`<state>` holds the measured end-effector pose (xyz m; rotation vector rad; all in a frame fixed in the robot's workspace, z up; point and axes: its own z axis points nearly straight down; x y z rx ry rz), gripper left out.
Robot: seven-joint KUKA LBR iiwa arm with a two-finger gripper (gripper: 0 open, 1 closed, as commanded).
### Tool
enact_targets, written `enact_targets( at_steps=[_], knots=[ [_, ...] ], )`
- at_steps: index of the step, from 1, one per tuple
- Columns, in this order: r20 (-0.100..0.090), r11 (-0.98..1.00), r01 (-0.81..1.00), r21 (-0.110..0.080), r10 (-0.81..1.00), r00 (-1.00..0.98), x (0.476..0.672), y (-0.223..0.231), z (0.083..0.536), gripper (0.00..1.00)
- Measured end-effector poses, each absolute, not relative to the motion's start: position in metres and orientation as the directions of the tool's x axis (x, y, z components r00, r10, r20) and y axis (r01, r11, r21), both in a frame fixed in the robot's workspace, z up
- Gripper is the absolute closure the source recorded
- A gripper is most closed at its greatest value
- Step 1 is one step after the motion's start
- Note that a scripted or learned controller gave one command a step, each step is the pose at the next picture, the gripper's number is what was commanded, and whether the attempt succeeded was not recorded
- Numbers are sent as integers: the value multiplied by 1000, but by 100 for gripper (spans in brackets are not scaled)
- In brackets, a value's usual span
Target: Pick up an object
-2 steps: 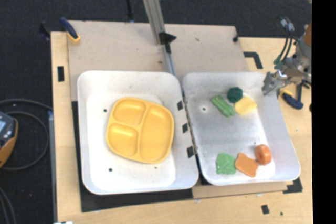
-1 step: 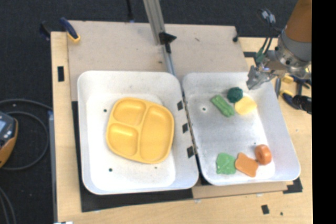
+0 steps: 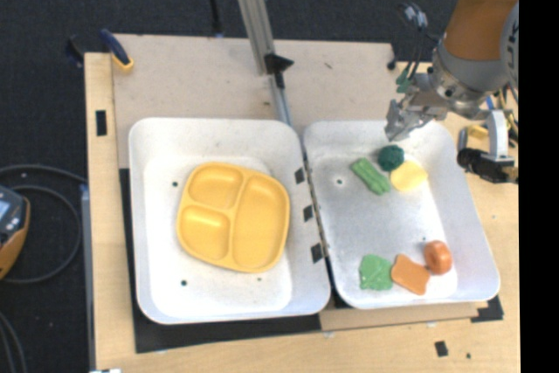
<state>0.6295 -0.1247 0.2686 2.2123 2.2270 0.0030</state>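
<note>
My gripper point(image 3: 395, 133) hangs over the far part of the right bin point(image 3: 349, 284), just above and left of a dark green ball point(image 3: 390, 157). Nothing shows between its fingers. Beside the ball lie a yellow lump point(image 3: 409, 177) and a green oblong piece point(image 3: 370, 176). Near the bin's front edge sit a green flat piece point(image 3: 376, 272), an orange flat piece point(image 3: 410, 274) and an orange-red lump point(image 3: 438, 257).
The left bin point(image 3: 157, 293) holds a yellow divided plate point(image 3: 234, 216). An aluminium post point(image 3: 253, 4) rises behind the bins, close to their shared edge. The grey arm with its orange band point(image 3: 480, 22) comes in from the upper right.
</note>
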Motion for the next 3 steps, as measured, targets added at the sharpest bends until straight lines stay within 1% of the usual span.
enact_targets(
  at_steps=[1, 2, 3],
  knots=[
    [0, 7, 1000, 3, 1000, -7, 635, -76, 272, 100],
    [-1, 7, 1000, 3, 1000, -7, 647, -19, 273, 100],
    [0, 7, 1000, 2, 1000, -7, 663, 37, 256, 100]
  ],
)
